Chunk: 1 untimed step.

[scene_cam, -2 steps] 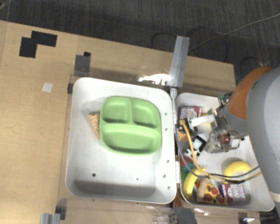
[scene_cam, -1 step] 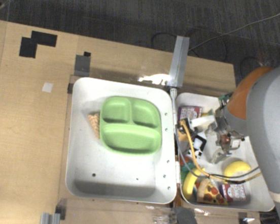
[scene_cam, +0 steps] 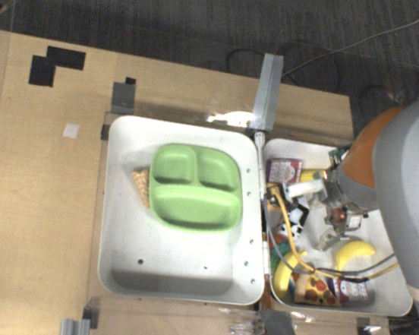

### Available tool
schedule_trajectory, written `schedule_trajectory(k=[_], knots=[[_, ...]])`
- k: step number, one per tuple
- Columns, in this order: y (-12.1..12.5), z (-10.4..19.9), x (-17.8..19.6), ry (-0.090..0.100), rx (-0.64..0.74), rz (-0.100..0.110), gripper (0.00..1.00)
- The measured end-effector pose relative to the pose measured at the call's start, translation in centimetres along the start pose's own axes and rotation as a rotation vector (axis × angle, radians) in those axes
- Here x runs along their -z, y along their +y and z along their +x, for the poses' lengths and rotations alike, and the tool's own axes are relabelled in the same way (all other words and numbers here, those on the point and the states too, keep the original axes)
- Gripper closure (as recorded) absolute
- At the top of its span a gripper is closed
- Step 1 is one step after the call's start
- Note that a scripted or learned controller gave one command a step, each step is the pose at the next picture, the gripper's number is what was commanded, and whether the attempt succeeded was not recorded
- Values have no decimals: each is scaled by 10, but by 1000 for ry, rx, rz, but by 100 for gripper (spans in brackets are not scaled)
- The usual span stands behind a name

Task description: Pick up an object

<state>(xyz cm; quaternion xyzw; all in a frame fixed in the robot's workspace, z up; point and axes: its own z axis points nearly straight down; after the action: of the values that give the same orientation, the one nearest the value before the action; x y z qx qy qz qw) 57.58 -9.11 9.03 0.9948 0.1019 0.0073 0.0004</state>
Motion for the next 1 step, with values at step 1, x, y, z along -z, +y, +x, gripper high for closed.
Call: schedule_trajectory(k=[1], knots=[[10,65,-2,-14,-2,5,0]])
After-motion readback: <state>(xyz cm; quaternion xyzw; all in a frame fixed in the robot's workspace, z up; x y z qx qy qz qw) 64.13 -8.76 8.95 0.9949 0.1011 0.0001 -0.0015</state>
